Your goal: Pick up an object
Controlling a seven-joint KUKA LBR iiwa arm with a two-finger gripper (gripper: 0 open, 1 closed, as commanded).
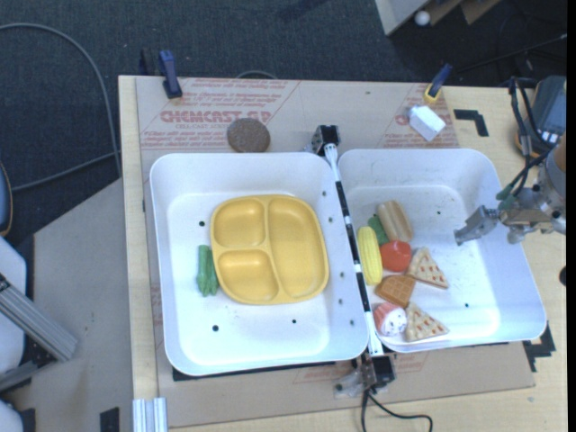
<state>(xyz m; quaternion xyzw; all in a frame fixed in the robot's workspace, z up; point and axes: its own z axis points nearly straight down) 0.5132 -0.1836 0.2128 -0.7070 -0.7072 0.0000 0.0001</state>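
Observation:
The right bin [468,174] holds several toy foods along its left side: a hot dog [393,220], a yellow corn cob [369,255], a red tomato [396,256], a pizza slice [428,269], a waffle [396,290], a red-and-white piece [389,319] and a second wedge [423,325]. My gripper [477,228] hangs over the right side of this bin, about a hand's width to the right of the foods and touching none of them. Nothing shows in its grasp.
The left bin [180,196] carries a yellow divided plate [268,247] with a green pea pod [207,270] beside it. On the bench behind the bins lie a brown disc [248,136] and a white block [427,121]. Blue clamps [169,73] grip the back edge.

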